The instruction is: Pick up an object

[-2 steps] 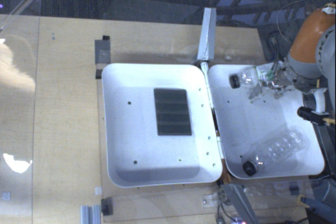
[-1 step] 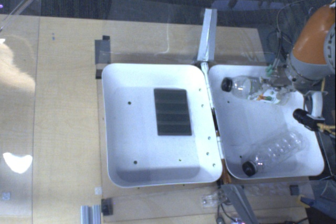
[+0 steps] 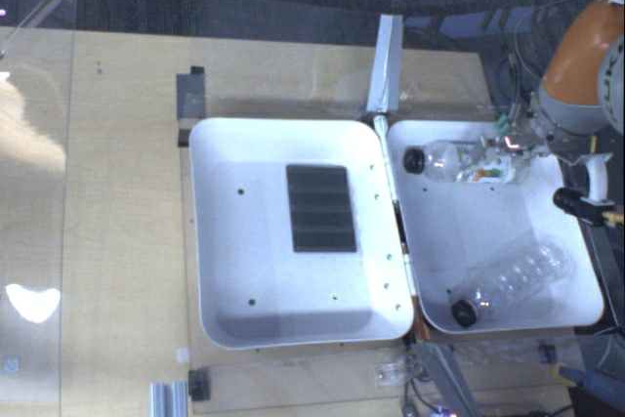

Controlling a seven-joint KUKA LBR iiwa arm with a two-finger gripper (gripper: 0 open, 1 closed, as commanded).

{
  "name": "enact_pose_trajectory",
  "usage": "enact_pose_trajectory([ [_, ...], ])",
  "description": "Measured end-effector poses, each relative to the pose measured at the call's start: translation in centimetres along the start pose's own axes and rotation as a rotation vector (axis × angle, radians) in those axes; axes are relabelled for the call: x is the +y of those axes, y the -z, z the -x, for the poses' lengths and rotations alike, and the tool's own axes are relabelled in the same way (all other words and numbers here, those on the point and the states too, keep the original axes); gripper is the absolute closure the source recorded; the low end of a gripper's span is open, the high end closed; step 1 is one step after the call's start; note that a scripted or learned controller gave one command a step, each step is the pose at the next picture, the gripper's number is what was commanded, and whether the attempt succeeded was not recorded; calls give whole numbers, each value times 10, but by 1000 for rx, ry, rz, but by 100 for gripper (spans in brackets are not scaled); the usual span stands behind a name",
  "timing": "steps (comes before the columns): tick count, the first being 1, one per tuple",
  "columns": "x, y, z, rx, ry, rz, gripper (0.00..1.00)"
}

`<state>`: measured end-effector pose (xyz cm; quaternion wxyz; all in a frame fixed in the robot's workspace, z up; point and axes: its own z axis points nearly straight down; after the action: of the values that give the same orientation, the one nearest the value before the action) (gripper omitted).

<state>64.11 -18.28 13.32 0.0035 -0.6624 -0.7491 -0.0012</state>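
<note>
In the right bin (image 3: pixel 586 308), a clear plastic bottle (image 3: pixel 454 161) with a black cap lies along the far wall, its cap pointing left. My gripper (image 3: pixel 510 147) is at that bottle's right end, touching or just over it; a grip on it cannot be made out. A second clear bottle (image 3: pixel 508 286) with a black cap lies slantwise near the bin's front edge. In the middle of the left bin (image 3: pixel 220 308) lies a flat black ridged block (image 3: pixel 321 208).
The two bins meet at a raised rim (image 3: pixel 395 210). A grey metal bar (image 3: pixel 385 63) stands on the bench behind that seam. Small black brackets (image 3: pixel 191 93) sit at the left bin's corners. Bare wooden bench (image 3: pixel 98 210) spreads to the left.
</note>
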Motion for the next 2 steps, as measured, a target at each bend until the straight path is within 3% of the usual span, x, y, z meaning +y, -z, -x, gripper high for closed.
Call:
enact_pose_trajectory([
  [1, 7, -2, 3, 2, 60, -9, 0],
  [2, 12, 0, 2, -3, 122, 4, 0],
])
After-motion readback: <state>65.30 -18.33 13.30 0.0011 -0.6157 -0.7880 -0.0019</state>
